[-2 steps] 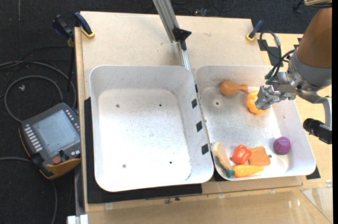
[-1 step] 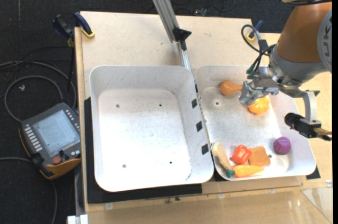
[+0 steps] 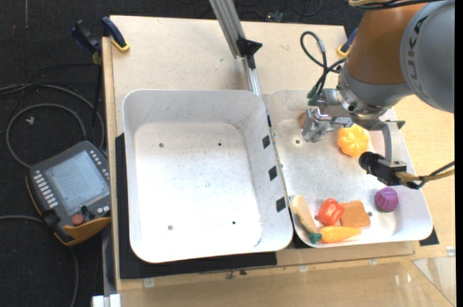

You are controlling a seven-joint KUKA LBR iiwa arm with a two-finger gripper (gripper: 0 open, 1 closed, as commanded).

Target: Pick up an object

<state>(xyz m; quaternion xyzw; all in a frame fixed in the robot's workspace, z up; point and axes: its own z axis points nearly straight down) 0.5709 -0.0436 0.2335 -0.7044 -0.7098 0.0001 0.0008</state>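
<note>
Yellow and lumpy, a pepper-shaped toy (image 3: 352, 140) lies in the right bin (image 3: 304, 175), just beside the gripper (image 3: 316, 126) and toward the bin's far end. Along the near edge of that bin sits a cluster: a red pepper toy (image 3: 330, 211) touching an orange-brown block (image 3: 355, 214), an orange carrot (image 3: 340, 233) in front of them, and a pale banana-like piece (image 3: 304, 214) at their left against the bin wall. A purple round toy (image 3: 386, 199) rests apart from the cluster, near the right rim. The left bin (image 3: 145, 117) shows only its speckled white floor. The grey arm (image 3: 419, 45), with its orange band (image 3: 380, 30), reaches in from the right and bends down over the far part of the right bin, the metal gripper low over the floor near the dividing wall; whether its fingers are spread or closed cannot be told from this angle, and nothing is seen between them. Part of a lettered mark shows on the arm's grey shell, too cut off to read. A teach pendant (image 3: 69, 186) lies on the dark floor left of the bench (image 3: 181, 59).
</note>
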